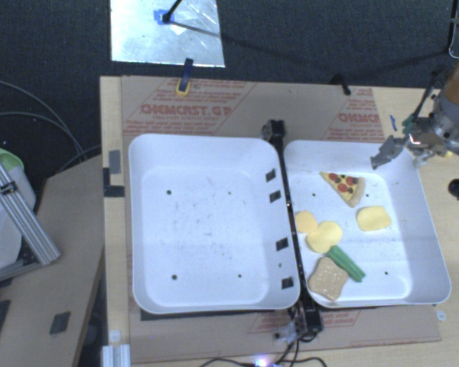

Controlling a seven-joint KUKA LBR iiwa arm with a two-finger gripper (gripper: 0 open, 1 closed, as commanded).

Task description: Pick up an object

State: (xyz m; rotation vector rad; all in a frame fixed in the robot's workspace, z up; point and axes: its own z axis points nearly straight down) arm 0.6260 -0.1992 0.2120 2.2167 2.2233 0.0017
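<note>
The grey arm with its orange band (453, 90) comes in from the right, and its two-finger gripper (402, 150) hangs over the upper right corner of the right-hand shallow white bin (421, 205). One grey finger (385, 155) points down and to the left above the bin's rim; the rest of the fingers is a blur of metal, so I cannot tell how far apart they stand. Nothing shows between them, and they touch none of the toys.

Taking that right-hand bin as the landmark, everything worth picking lies inside it. A toy pizza slice with red topping (345, 186) sits in its upper middle, nearest the gripper but below and to the left of it, apart from it. A pale yellow rounded lump (374, 219) lies lower, right of centre. Toward the bin's left wall are two yellow chip-like discs (317, 231), touching each other. Just below them a green bean-shaped piece (346, 264) lies slantwise, its lower end resting against a tan toast-like square (327, 279) near the bin's bottom left corner.

The left-hand white bin (206, 224) butts against the landmark bin, joined by a black divider with clips (284, 212).

Both bins rest on a brown cardboard sheet (214, 107) on the tabletop. Red lettering on it above the left bin reads roughly "CHEMCAST G P", printed upside-down; a similar red mark shows above the right bin, too broken to read. A shiny foil sheet (167, 21) lies on the dark carpet beyond.
</note>
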